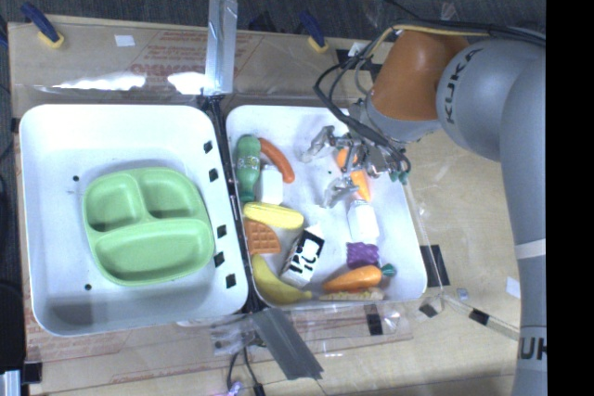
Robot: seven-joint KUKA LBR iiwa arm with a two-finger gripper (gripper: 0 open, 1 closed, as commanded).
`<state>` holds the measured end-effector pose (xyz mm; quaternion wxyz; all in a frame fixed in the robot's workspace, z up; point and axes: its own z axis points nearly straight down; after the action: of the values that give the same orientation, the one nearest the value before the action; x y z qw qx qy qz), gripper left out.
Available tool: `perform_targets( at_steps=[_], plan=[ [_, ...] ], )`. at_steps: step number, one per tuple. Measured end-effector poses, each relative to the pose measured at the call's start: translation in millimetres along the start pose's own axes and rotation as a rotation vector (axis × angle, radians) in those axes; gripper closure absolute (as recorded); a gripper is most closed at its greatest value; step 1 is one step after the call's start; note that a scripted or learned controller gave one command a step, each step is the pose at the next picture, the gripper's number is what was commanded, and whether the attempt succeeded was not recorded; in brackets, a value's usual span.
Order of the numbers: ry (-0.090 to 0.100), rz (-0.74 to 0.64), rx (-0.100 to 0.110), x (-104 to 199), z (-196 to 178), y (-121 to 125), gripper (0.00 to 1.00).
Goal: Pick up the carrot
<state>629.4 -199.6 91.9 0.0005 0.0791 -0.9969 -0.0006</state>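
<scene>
Carrot [354, 278] is lying at five o'clock in the right bin [408, 232]; my gripper [342, 170], fingers apart, is hovering toward one o'clock, seemingly over something orange.

The orange plastic carrot [354, 278] lies at the right white bin's [415, 227] five o'clock corner, hemmed by the near wall, a purple toy [363, 253] just above, and the yellow banana [276, 285] at nine o'clock. The open room is the bare floor at twelve o'clock.
</scene>
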Motion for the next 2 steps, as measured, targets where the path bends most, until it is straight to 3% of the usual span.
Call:
perform_targets(
  at_steps=[1, 2],
  plan=[
    [-0.006, -0.005, 0.003, -2.6, -13.1, 0.4, 1.00],
    [-0.005, -0.006, 0.003, -2.5, -12.7, 0.6, 0.00]
  ],
)
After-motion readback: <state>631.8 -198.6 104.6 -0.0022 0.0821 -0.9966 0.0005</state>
